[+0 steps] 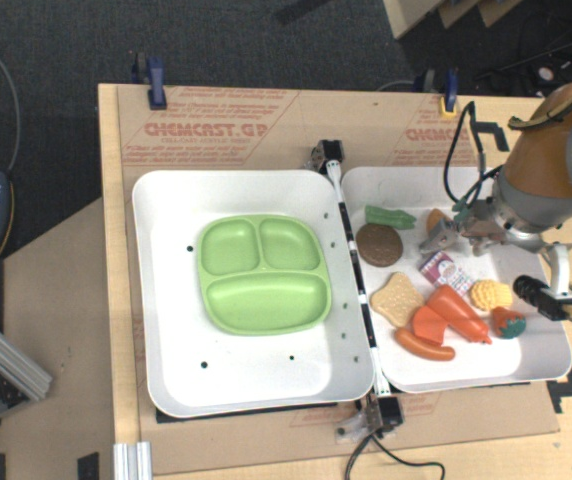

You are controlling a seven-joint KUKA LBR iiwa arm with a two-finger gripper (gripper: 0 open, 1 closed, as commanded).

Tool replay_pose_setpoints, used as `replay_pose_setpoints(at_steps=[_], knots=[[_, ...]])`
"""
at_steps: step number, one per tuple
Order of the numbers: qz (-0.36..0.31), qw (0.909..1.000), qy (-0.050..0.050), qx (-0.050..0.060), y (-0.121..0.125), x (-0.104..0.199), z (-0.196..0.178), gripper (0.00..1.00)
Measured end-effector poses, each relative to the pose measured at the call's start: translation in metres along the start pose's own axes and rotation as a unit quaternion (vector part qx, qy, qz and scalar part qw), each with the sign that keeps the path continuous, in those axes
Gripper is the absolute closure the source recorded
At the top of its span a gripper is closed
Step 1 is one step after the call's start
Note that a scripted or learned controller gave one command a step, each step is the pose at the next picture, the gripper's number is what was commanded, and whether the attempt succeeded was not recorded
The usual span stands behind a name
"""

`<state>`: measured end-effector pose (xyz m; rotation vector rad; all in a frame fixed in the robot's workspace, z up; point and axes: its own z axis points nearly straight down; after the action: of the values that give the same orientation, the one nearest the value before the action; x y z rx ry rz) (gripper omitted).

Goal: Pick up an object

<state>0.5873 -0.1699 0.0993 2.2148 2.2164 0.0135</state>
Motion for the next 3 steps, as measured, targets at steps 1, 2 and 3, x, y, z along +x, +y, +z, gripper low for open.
replay_pose_setpoints(at_steps=[1, 2, 3], knots=[[-0.002, 1.0, -0.001, 0.004, 0.044, 0.017, 0.016, 0.0], [-0.001, 1.0, -0.001, 0.003, 0.043, 0.016, 0.004, 1.0], [0.002, 1.0, 0.0, 0.006, -0.02, -0.01, -0.062, 1.0]])
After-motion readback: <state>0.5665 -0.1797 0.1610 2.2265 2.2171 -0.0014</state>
